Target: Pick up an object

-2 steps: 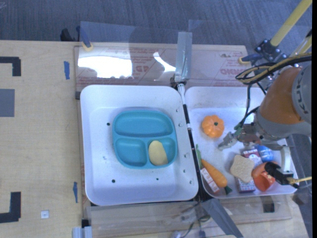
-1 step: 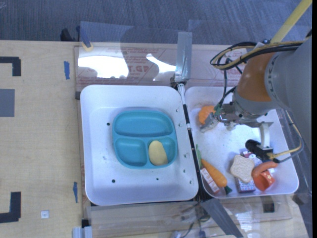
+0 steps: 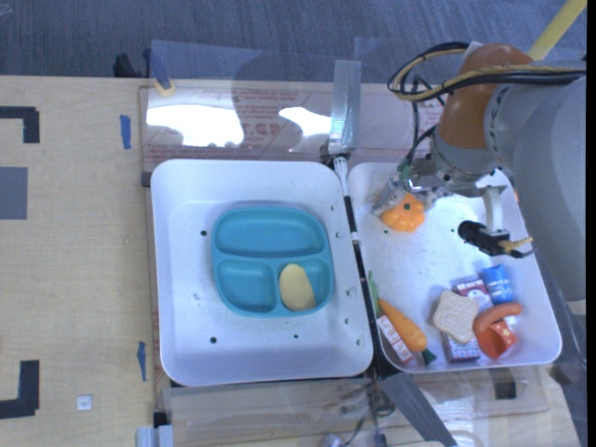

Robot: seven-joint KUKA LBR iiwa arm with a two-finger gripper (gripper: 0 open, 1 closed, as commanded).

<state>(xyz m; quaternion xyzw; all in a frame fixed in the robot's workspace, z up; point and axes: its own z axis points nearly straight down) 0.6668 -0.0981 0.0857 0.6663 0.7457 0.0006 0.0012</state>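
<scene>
Gripper (image 3: pixel 408 194) is low over the far left corner of the right bin (image 3: pixel 545 343), directly above a small orange toy (image 3: pixel 404 217). The toy looks like a squat gourd or pepper. The wrist hides the claw's tips, so I cannot tell if the claw is apart, together, or already clamped on the toy.

Orange toy: on the bin floor, near the left wall and the far edge, well apart from the other things. These lie along the near edge: a carrot (image 3: pixel 407 325) by the near left corner, a bread slice (image 3: pixel 454 315), a blue can (image 3: pixel 497 281) and a red piece (image 3: pixel 494 335).

Risks, as I judge them:
- The toy is rounded and could squirt sideways or roll if the claw closes off-centre.
- The left wall and far corner are close, so a slightly misplaced descent could catch the rim, or pin the toy against the wall instead of gripping it.
- A shallow grip on the top might hold at first and then drop on the lift.

Orientation: the toy looks blunt and lumpy, slightly wider across the bin (left wall to right wall) than front to back. That is a weak long axis. I cannot make out a clear tip or stem end, so I cannot say which way it points.
</scene>
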